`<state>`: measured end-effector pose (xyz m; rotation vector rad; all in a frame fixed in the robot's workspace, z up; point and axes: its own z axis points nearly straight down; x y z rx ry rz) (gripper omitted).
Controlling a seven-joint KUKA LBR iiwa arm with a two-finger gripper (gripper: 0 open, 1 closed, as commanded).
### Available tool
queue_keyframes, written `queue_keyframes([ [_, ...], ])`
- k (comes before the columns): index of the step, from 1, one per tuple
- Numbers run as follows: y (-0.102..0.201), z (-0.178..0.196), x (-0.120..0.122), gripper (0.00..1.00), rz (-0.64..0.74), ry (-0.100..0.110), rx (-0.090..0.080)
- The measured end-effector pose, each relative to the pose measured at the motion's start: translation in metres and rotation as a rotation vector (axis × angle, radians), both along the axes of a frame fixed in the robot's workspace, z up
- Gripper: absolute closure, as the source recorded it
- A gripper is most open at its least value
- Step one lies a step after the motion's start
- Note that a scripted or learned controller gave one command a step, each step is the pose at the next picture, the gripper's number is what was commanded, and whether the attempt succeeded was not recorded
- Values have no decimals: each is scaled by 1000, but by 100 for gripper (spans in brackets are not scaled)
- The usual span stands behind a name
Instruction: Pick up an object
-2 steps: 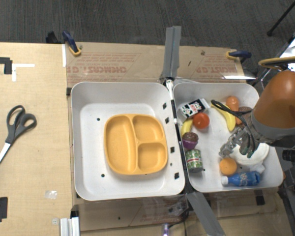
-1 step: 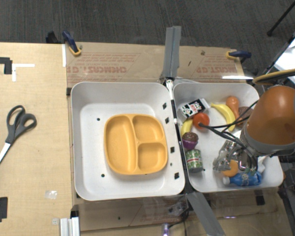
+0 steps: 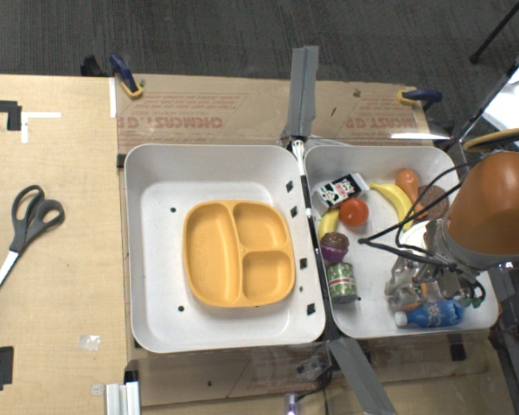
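Note:
My gripper (image 3: 411, 285) hangs low in the front right part of the right bin (image 3: 363, 322), under the orange-banded wrist (image 3: 493, 201). Just in front of it lies a blue bottle (image 3: 434, 315) on its side, touching or nearly touching the gripper. Further left in the same bin stand a green can (image 3: 340, 280) and a purple round object (image 3: 334, 247). A red tomato (image 3: 355, 213), a yellow banana (image 3: 394, 199), a small orange object (image 3: 407, 181) and a black-and-white carton (image 3: 341, 189) lie toward the back.
The left bin (image 3: 147, 258) holds a yellow divided plate (image 3: 239, 253). Scissors (image 3: 26, 223) lie on the wooden bench at far left. Black cables (image 3: 415, 223) trail from the wrist across the right bin. Clamps sit on the cardboard behind the bins.

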<state>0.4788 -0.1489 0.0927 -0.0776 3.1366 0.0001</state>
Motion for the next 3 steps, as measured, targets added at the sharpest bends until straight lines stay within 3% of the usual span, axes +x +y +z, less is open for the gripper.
queue_keyframes([
  [1, 50, -1, 26, 100, -261, 1, 1],
  [2, -6, 0, 0, 100, 186, 1, -1],
  [3, 22, -1, 38, 100, -335, 1, 1],
])
